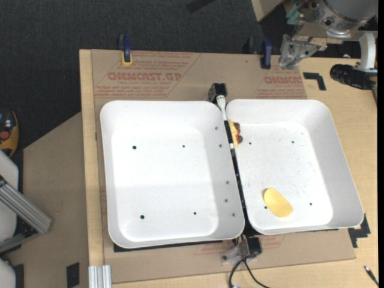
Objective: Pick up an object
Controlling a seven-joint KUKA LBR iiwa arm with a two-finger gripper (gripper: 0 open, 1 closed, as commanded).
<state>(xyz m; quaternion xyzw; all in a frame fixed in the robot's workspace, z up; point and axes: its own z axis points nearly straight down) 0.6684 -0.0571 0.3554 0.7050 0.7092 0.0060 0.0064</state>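
Note:
A flat yellow oval object [278, 202] lies near the front of the right bin [336, 161]. A small brown and orange object [236, 132] rests against that bin's left wall, near the back. My gripper [291, 57] hangs high above the bench behind the right bin's back rim, far from both objects. Its fingers are open with nothing between them.
The left bin [120, 173] sits beside the right one, and their rims meet along a dark strip [231, 155]. Blue clamps [125, 43] hold the brown board at the back. A metal rail [24, 206] stands off the bench at the left.

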